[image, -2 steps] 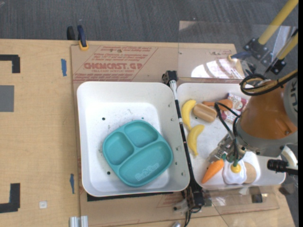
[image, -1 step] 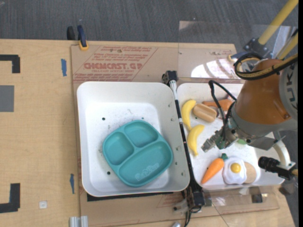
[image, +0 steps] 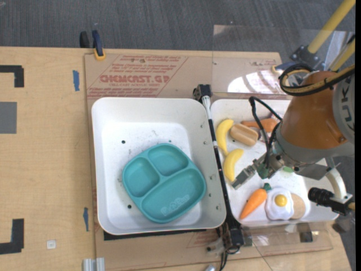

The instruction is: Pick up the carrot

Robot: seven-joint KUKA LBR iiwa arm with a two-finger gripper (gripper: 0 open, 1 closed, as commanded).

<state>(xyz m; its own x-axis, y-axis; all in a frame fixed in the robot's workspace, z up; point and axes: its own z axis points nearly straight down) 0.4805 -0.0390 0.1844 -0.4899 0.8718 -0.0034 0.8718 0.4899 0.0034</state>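
The carrot (image: 253,202) is orange with a green top and lies at a slant near the front of the right bin (image: 316,180), its tip pointing to the front left. My gripper (image: 255,175) hangs just above and behind the carrot's green end. It stands open, with a dark finger (image: 243,177) reaching toward the front left and nothing between the fingers. The orange wrist and grey arm cover the right part of that bin.
A fried egg toy (image: 280,204) touches the carrot's right side. Two bananas (image: 225,134) (image: 232,164) lie along the right bin's left wall, with a bun (image: 245,133) and an orange piece (image: 269,124) behind them. A teal divided plate (image: 163,182) sits in the left bin (image: 113,151).
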